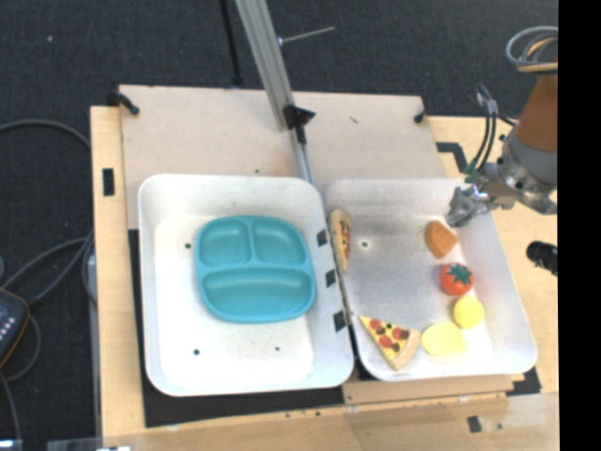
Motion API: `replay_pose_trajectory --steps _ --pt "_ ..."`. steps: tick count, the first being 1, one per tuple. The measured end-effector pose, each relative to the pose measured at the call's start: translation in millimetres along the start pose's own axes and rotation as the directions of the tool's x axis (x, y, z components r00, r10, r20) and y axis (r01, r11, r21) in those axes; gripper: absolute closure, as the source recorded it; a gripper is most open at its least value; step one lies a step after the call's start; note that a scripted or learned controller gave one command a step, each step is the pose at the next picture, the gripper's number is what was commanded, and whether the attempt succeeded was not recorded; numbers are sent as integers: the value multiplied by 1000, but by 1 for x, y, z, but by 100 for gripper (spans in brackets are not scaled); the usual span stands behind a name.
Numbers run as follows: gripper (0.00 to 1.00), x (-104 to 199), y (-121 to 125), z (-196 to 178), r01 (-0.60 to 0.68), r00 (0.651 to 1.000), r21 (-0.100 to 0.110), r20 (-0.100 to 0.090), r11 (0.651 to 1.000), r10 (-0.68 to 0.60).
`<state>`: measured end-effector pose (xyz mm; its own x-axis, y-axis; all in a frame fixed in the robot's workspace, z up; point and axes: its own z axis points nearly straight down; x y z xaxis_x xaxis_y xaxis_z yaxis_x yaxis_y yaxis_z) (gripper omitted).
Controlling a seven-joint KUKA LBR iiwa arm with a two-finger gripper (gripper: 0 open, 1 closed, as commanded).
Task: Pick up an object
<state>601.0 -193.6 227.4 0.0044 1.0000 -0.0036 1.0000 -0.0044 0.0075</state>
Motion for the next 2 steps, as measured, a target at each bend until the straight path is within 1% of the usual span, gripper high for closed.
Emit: replay_pose_trajectory --steps 1,2 --pt "100 -2 1 -32 7 1000 2 -1 1000 -7" --pt "100 44 3 -38 11 1000 6 -4 1000 -11"
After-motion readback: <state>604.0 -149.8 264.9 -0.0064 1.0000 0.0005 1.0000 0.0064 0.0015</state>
